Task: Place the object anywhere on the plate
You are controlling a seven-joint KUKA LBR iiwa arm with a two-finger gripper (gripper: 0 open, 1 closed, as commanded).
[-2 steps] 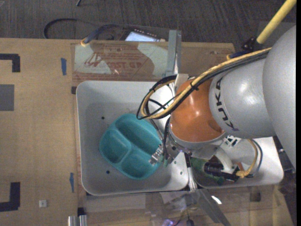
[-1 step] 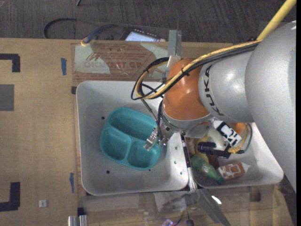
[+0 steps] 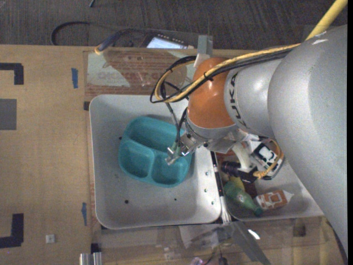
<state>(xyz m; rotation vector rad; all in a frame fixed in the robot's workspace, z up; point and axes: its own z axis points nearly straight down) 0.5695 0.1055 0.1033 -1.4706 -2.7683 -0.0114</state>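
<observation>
**Left bin.** Shallow white plastic bin point(image 3: 110, 203), rectangular, on the brown bench. It holds one item: a teal plastic plate point(image 3: 138, 158) with rounded corners, divided into three compartments, lying flat in the upper middle of the bin. Nothing can be made out in the visible compartments. A few dark specks sit on the bin floor below the plate.

**Arm.** Grey arm with an orange wrist band point(image 3: 259, 109), reaching in from the right. The two-finger gripper point(image 3: 175, 154) is over the plate's right-hand side, near the divider between the two lower compartments. It is small and glinting at this angle, so I cannot tell whether it is wide, narrow or holding anything.

**Right bin.** A second shallow white bin point(image 3: 292, 208), largely covered by the arm. Its visible contents are a green plastic bottle point(image 3: 242, 199) lying on its side, a small white and orange carton point(image 3: 274, 199) just beside it, and a yellow item point(image 3: 234, 182) above the bottle — all close together.

**Task object.** It cannot be picked out; it is either at the gripper, unseen, or among the right bin's contents.

**Step.** Judged to be the placing stage, with the gripper over the plate. If it is loaded, the next move is a short descent and a release inside a compartment — otherwise, a return to the right bin.
</observation>
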